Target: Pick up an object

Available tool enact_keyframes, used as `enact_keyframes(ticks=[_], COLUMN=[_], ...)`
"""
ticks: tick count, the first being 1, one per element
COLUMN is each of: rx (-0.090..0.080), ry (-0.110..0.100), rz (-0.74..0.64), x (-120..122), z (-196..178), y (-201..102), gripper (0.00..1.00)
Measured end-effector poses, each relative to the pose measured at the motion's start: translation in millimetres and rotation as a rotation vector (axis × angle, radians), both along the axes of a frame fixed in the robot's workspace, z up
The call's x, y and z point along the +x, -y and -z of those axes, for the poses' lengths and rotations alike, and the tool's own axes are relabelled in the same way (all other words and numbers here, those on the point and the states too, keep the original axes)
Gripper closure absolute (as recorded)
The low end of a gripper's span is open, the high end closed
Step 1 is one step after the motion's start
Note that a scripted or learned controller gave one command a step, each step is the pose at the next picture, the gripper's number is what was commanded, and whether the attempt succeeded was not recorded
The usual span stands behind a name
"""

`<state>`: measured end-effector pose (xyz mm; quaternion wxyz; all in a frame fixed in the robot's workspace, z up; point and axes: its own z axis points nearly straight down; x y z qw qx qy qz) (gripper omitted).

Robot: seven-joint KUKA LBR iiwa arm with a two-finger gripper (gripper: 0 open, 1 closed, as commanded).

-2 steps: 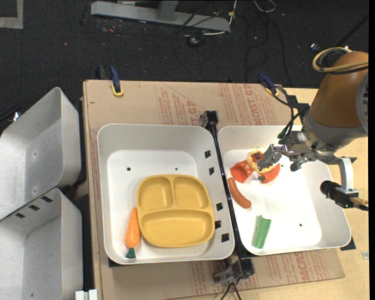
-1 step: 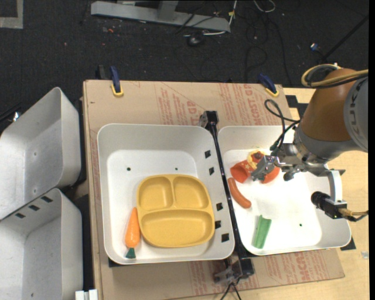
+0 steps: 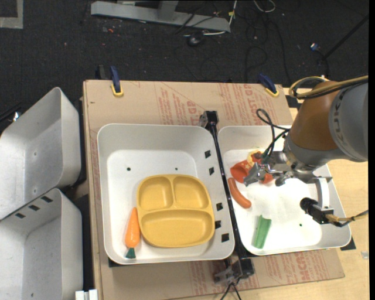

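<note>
Right bin (image 3: 337, 237): gripper (image 3: 258, 174) touching red toy (image 3: 239, 170); sausage (image 3: 239, 194) just below.

1. A dark floor (image 3: 53, 47) is seen at the top and left, speckled with small light bits.
2. Black cables (image 3: 266, 44) are laid across the floor at the top right.
3. A grey metal bar (image 3: 158, 14) is seen lying on the floor at the top.
4. A brown board (image 3: 176, 96) with red print is laid over the bench.
5. The board is held at its far edge by two blue and yellow clamps (image 3: 116, 82).
6. Two spare white tubs (image 3: 35, 176) are placed to the left, beside the board.
7. Light wood (image 3: 357, 176) is seen at the right edge.
</note>
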<state>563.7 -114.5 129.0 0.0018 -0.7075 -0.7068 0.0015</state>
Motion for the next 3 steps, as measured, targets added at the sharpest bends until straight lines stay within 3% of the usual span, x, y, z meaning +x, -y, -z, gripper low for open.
enact_keyframes(ticks=[1, 2, 3], rx=[0.000, -0.001, -0.002], ry=[0.000, 0.005, 0.011], rz=[0.000, 0.002, -0.001], x=[-1, 0, -1], z=[39, 27, -35], y=[-1, 0, 3], gripper=[0.00, 1.00, 1.00])
